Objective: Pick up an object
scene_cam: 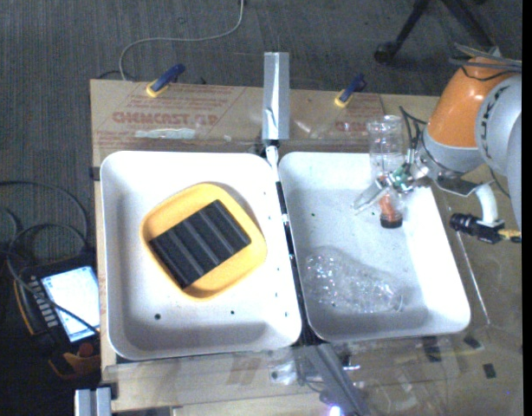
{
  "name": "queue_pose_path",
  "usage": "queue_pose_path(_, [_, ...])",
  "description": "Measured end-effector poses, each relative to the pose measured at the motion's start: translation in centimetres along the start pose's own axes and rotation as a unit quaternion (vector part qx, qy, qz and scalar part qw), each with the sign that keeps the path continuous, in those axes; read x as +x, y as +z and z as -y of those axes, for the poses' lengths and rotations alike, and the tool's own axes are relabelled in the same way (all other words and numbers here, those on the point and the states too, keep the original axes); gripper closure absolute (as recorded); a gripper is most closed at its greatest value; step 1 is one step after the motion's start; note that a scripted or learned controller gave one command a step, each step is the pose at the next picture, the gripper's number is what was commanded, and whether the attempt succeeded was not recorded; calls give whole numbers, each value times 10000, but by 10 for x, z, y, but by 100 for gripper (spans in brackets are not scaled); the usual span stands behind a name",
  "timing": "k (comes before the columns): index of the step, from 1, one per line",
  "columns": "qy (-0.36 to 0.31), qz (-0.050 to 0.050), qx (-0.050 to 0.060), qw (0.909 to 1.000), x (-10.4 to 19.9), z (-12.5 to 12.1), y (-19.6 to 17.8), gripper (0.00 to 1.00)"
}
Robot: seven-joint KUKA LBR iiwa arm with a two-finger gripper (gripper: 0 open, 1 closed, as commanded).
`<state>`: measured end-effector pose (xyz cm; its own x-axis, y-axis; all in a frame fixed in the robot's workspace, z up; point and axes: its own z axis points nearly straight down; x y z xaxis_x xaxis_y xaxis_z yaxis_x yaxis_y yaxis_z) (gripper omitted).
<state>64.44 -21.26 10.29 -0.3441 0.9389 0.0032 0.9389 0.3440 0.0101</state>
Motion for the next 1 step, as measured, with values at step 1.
queue_pose_path(1, [-329, 15, 43, 9994, 5, -29, -61, 100])
